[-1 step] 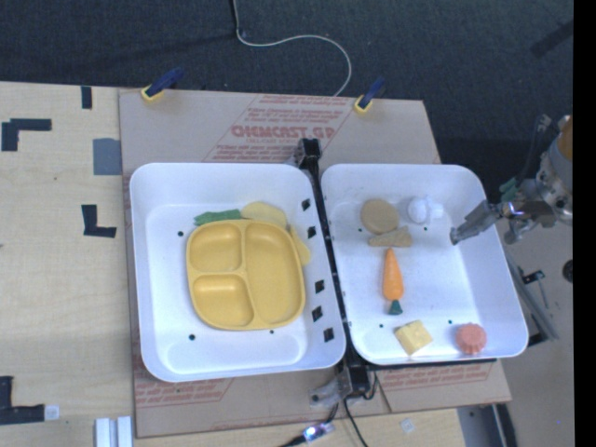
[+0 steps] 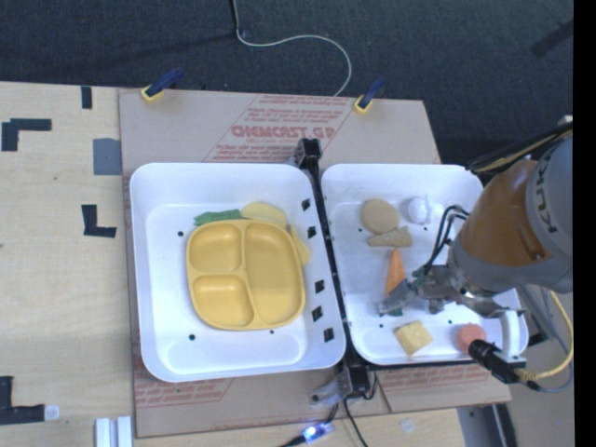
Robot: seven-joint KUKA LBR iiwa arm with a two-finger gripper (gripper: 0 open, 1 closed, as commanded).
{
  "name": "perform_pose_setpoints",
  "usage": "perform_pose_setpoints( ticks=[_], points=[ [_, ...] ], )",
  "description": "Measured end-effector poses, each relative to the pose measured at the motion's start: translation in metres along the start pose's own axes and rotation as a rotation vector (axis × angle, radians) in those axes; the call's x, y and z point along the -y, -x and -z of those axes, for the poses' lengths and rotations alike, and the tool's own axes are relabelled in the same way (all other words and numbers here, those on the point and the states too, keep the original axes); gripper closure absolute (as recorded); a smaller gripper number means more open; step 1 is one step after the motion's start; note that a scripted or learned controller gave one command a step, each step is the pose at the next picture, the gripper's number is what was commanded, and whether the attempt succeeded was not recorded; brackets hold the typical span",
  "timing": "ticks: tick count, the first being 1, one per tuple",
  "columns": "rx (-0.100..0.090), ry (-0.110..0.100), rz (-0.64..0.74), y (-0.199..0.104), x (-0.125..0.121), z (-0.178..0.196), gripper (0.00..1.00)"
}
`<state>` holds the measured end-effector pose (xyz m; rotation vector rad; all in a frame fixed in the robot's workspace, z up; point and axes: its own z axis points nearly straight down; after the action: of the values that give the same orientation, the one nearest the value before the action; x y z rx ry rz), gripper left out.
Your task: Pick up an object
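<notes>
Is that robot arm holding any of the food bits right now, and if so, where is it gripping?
It cannot be told. The gripper sits low in the right bin, beside the lower end of the carrot, but the view is too small to show anything held.

Gripper (image 2: 396,303) low in the right bin (image 2: 354,250), carrot (image 2: 396,270) touching just behind it. Cheese cube (image 2: 413,336) just in front, ball (image 2: 471,335) front-right by the arm. Cracker (image 2: 389,239), cookie (image 2: 379,215) further behind. Divided plate (image 2: 246,275) well left, in the left bin (image 2: 154,250), w/ leafy piece (image 2: 217,217) behind it.
</notes>
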<state>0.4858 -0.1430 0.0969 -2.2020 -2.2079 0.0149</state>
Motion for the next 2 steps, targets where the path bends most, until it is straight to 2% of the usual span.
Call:
perform_pose_setpoints(
  ticks=[1,2],
  points=[
    [0.011,0.019,0.002,-0.0498,-0.0354,-0.0145,0.00],
    [0.012,0.018,-0.002,-0.0470,-0.0343,-0.0051,1.00]
  ],
)
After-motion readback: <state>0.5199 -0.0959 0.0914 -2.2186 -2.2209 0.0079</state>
